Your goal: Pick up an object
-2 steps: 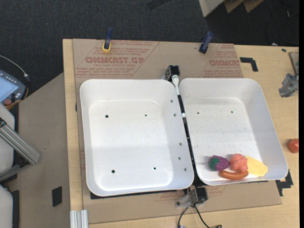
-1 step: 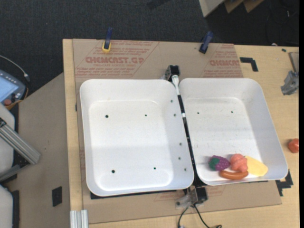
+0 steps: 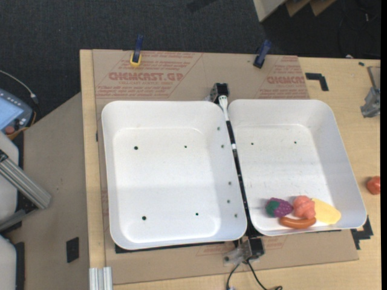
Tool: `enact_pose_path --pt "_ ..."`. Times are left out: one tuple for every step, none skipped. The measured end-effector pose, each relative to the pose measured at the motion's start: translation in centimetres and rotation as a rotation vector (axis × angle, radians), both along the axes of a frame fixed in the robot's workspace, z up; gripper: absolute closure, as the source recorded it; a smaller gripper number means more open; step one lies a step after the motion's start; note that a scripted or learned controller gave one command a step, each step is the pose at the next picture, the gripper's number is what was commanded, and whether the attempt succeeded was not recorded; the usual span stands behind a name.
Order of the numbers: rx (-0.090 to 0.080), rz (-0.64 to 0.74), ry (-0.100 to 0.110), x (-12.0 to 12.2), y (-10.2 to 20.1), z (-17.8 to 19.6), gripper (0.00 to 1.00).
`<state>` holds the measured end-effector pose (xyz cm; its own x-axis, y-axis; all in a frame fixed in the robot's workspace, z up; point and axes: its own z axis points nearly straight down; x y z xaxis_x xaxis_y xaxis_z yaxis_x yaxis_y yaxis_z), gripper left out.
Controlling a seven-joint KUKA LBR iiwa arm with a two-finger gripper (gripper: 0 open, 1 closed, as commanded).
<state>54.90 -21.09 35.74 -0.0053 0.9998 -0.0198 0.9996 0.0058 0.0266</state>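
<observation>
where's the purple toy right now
In the camera view the purple toy lies in the right bin, near its front edge and close to the divider, at the left end of a cluster with an orange piece just to its right.

Two bins sit side by side on a board [image 3: 181, 71] laid on the worktop [image 3: 54, 180]. The left bin [image 3: 121, 162] and right bin [image 3: 338, 156] touch along their inner edges. In the right bin's near corner lie four toys close together: a grape cluster [image 3: 279, 207] leftmost, a lumpy piece [image 3: 304, 206] beside it, a wedge [image 3: 327, 212] rightmost, a sausage [image 3: 297, 222] in front. Two clamps [image 3: 136, 51] grip the board's far edge.
</observation>
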Motion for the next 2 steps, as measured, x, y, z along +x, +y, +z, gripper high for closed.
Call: enact_pose_path --pt "0.021 -0.006 0.03 -2.1 0.7 -1.9 1.0" --pt "0.017 -0.005 0.023 -1.9 0.6 -0.7 1.0"
